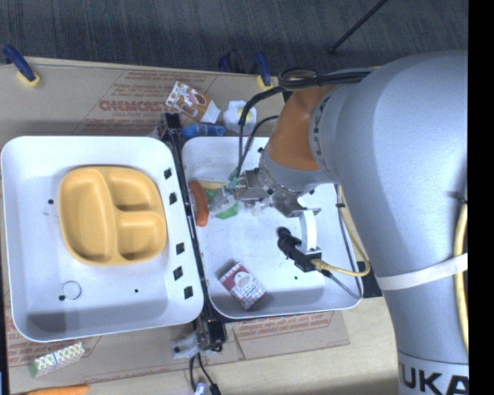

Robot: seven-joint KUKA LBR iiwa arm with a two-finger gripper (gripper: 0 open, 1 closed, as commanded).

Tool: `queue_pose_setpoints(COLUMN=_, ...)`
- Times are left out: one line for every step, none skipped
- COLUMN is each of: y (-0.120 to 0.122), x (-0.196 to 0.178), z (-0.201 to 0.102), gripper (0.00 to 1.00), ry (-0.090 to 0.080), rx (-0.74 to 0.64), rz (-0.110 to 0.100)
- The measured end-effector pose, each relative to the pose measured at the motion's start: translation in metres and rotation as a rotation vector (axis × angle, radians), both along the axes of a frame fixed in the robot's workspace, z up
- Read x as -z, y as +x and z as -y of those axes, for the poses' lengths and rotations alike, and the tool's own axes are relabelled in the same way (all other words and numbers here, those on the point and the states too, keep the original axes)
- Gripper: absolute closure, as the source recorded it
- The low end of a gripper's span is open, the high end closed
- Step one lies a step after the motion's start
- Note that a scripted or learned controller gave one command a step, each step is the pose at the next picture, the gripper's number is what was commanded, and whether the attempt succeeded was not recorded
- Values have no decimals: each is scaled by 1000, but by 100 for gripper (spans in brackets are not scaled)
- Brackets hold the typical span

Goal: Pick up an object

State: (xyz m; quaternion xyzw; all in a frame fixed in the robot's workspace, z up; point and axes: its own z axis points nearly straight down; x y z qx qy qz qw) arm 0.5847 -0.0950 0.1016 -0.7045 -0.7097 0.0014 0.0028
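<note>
My gripper (232, 191) reaches down into the upper left part of the right bin (329, 299), among a small cluster of items. An orange carrot-like piece (199, 203) lies along the bin's left wall just left of the gripper. A green item (226, 211) sits right under the fingertips, with a yellowish bit beside it. A red and white box (242, 285) lies near the bin's front edge, apart from the gripper. The arm's wrist covers the fingers, so their state is hidden.
A yellow divided tray (113, 213) rests in the left bin (25, 303). Behind the bins lie a small printed packet (186, 99) and a blue and white item (216, 123). A wrapped candy packet (58, 358) sits on the cardboard in front. A black cable connector (295, 251) hangs over the right bin.
</note>
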Motion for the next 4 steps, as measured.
queue_pose_setpoints(y=34, x=10, z=3, gripper=0, ry=-2, rx=362, rz=2)
queue_pose_setpoints(y=10, x=11, z=-4, gripper=0, ry=-2, rx=560, rz=-2)
queue_pose_setpoints(y=55, x=10, z=-2, gripper=0, ry=-4, rx=1036, rz=-2)
queue_pose_setpoints(y=-9, x=-17, z=19, gripper=0, ry=-5, rx=1161, rz=-4)
